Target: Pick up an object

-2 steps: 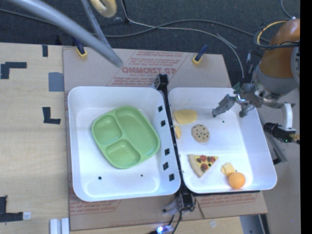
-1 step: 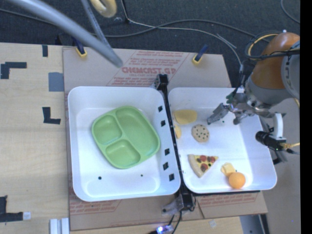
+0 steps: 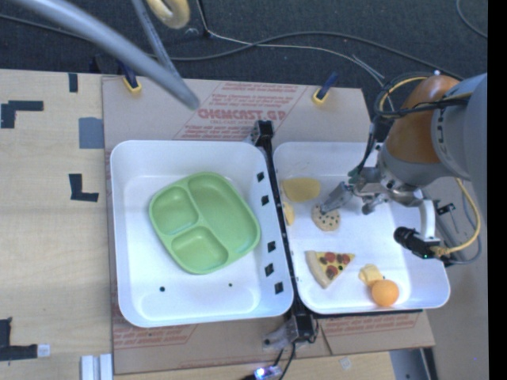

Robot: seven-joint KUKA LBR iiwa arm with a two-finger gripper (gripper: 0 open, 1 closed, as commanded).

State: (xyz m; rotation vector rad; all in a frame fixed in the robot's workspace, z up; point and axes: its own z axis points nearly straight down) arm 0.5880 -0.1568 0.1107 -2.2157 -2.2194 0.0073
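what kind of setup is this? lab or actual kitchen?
Most likely a robot grasping lab, not a kitchen: two white bins clipped to a cardboard-covered bench, toy food such as a pizza slice and cookie, loose cables, and the arm's gripper.

I count two white bins: the left bin (image 3: 127,236) and the right bin (image 3: 412,275). One green divided plate (image 3: 204,222). One pizza slice (image 3: 328,266), one cookie (image 3: 325,218), one orange (image 3: 385,293), and two pale yellow pieces (image 3: 301,189) (image 3: 369,274).
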